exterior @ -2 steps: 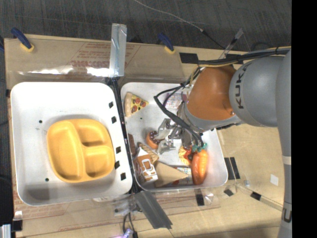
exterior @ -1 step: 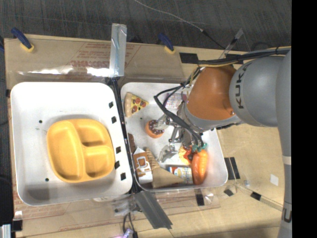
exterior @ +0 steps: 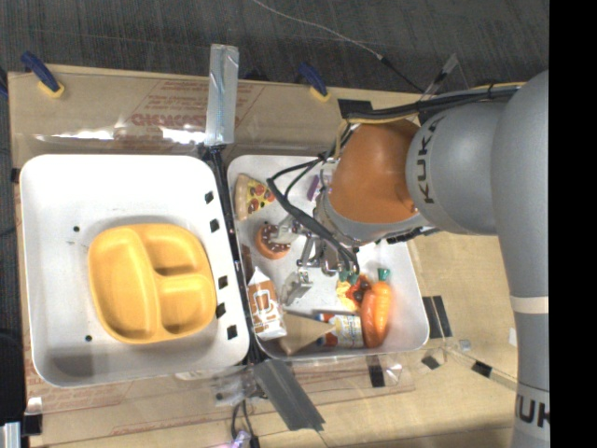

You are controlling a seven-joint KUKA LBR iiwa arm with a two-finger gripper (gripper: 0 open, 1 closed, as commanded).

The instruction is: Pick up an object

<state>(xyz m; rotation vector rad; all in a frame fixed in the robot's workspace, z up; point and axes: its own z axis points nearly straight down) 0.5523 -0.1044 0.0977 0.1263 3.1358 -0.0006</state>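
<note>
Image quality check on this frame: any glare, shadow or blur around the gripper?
Camera view: the left white bin is bright, near overexposed; the grey arm shadows the right white bin; the metal two-finger gripper is small and soft, fingers hard to resolve; the orange toy carrot reads clearly.

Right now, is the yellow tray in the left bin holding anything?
Empty. The yellow tray lies flat in the left bin, right side up, and its compartments show bare yellow plastic.

Robot lab: KUKA arm [exterior: 466, 171], taped bench [exterior: 121, 110], clamps [exterior: 42, 75], cables [exterior: 317, 31].
</note>
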